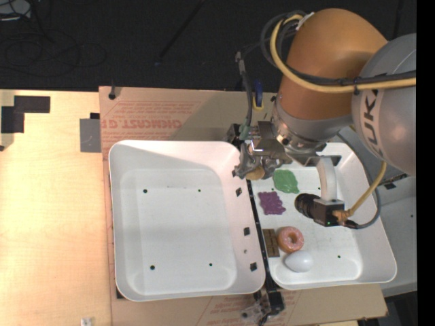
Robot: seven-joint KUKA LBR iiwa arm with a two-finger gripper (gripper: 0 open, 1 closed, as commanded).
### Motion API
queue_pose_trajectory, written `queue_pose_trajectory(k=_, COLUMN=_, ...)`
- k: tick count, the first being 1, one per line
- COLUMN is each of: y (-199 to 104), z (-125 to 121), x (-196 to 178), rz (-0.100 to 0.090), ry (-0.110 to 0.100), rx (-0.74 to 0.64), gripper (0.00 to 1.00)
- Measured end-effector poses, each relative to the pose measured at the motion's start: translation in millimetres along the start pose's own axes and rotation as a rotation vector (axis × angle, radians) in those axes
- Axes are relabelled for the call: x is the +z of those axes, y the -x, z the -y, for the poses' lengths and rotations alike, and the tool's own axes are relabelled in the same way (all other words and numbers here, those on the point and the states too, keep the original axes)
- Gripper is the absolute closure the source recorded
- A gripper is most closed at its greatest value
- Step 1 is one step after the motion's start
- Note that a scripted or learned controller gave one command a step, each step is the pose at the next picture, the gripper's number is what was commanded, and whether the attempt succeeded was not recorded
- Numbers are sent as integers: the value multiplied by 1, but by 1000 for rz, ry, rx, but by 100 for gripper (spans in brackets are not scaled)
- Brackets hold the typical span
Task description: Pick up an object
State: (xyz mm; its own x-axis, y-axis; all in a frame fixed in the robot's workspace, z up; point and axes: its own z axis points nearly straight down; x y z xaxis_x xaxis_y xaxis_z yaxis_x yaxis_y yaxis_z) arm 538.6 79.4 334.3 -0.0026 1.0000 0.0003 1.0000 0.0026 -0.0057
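Note:
My gripper (pixel 253 160) hangs over the near-left corner of the right bin (pixel 367 267), just by the divide between the two bins. A small tan-yellow shape (pixel 257 172) shows right under it; whether it is held is unclear. Just right of the gripper lies a green leafy piece (pixel 286 180). Below that sits a purple grape bunch (pixel 272 202). Toward the front of the bin are a pink-frosted donut (pixel 291 238), a white egg-like object (pixel 298 261) and a brown flat piece (pixel 269 242).
The left bin (pixel 129 182) stands beside the right one, both on a cardboard sheet (pixel 163 117). A black cylinder on a cable (pixel 319 209) hangs from the arm over the right bin. The big orange-banded wrist (pixel 326 60) covers the bin's back part.

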Motion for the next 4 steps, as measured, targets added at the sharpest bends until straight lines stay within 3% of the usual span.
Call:
queue_pose_trajectory(k=1, y=-1, z=25, x=36, rz=1, ry=-3, rx=6, gripper=100)
queue_pose_trajectory(k=2, y=13, z=-5, x=-46, rz=1, ry=12, rx=-1, gripper=100)
queue_pose_trajectory(k=3, y=74, z=26, x=8, rz=2, ry=-4, rx=9, gripper=100)
queue_pose_trajectory(k=4, y=38, z=-6, x=-35, rz=0, ry=8, rx=-1, gripper=100)
